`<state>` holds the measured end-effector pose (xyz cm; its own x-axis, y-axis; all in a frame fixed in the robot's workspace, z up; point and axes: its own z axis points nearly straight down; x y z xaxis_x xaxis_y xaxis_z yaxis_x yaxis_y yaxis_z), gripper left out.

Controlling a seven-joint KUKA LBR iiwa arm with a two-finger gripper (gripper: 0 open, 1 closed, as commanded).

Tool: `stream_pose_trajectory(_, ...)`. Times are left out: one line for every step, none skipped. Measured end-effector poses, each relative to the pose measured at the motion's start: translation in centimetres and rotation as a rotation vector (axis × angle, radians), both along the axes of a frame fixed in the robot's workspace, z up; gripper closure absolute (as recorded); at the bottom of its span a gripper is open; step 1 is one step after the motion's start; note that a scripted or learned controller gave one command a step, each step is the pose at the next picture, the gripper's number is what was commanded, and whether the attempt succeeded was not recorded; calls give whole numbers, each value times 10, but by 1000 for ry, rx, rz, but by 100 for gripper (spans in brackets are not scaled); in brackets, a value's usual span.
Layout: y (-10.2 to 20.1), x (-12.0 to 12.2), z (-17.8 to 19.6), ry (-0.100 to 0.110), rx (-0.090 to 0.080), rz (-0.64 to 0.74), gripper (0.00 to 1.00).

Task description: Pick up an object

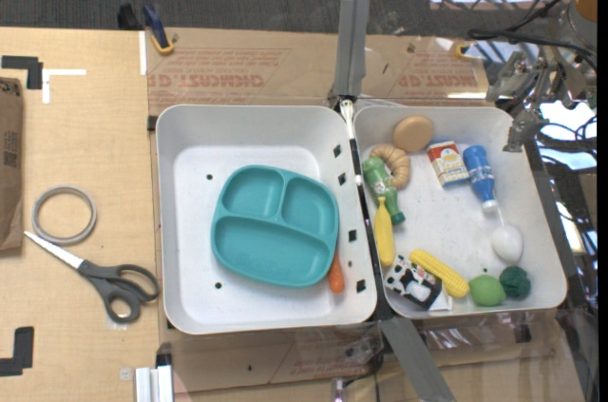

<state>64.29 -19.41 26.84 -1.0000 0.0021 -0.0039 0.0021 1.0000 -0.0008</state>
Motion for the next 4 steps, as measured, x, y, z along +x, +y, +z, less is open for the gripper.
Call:
stream_pose_trajectory(12, -3, -154, -1, -1, -20, 0)
stream_pose_trajectory(23, -31, -167, -19, -3, -100, 0)
stream_pose_trajectory(23, -28, -155, -29, -6, -97, 100)
stream_pose_trajectory(68, -38, -35, -2, 1, -247, 100)
